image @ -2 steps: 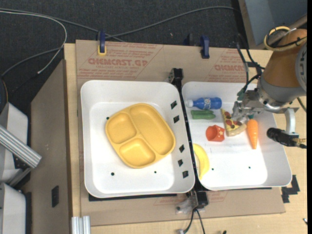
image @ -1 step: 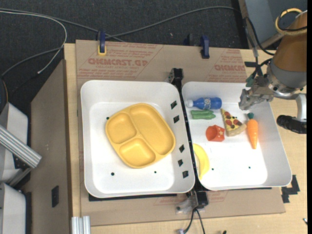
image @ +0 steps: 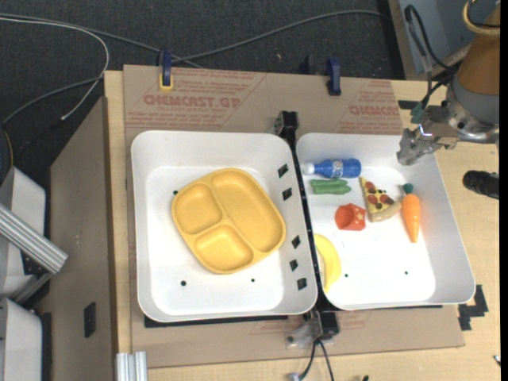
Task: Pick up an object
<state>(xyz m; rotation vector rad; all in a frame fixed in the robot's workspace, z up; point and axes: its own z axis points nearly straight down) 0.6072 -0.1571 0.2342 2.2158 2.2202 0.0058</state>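
The right bin (image: pixel 444 276) holds several toy items: a blue bottle (image: pixel 335 167), a green pod (image: pixel 329 186), a pizza slice (image: pixel 378 200), a red piece (image: pixel 350 217), an orange carrot (image: pixel 410 215) and a yellow banana (image: pixel 328 259) against the left wall. My gripper (image: pixel 414 144) hangs over the bin's far right corner, above and behind the carrot. Nothing shows between its fingers.
The left bin (image: pixel 151 276) bears a yellow divided plate (image: pixel 228 219). A black divider with clips (image: pixel 298 213) runs between the bins. Blue clamps (image: pixel 166 70) (image: pixel 334 78) hold the cardboard base at the back. Cables trail across the dark floor behind.
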